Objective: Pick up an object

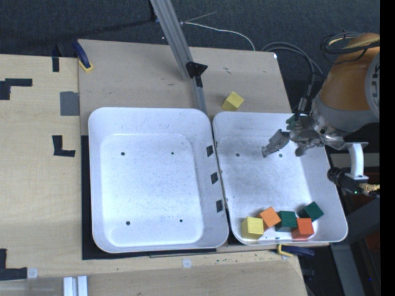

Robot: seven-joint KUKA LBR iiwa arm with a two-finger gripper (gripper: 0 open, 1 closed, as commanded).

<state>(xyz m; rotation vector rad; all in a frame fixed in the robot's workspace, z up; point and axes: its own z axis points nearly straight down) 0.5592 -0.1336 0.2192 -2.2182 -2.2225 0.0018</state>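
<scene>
Gripper (pixel 287 143) hangs over the upper part of the right bin (pixel 247 125), reaching in from the right, with one finger (pixel 273 144) angled down-left and the other pointing down near the bin's right wall; fingers spread apart, nothing between them. Orange band of the arm (pixel 349 79) sits at the right edge, above the wrist. Candidate objects lie clustered in the right bin's lower corner, well apart from the gripper: yellow block (pixel 252 227) leftmost, orange block (pixel 270 216) touching it above-right, green block (pixel 287 219) beside that, red-orange block (pixel 304 227) to its lower right, dark green block (pixel 313 211) at the far right of the group. Left bin (pixel 99 165) lies just beside the right one, rims touching. One yellow cube (pixel 233 100) rests on the bench (pixel 123 73) outside the bins, just above the right bin's upper left corner. Slanted grey metal bar (pixel 173 26) crosses the bench top toward the gap between bins.
</scene>
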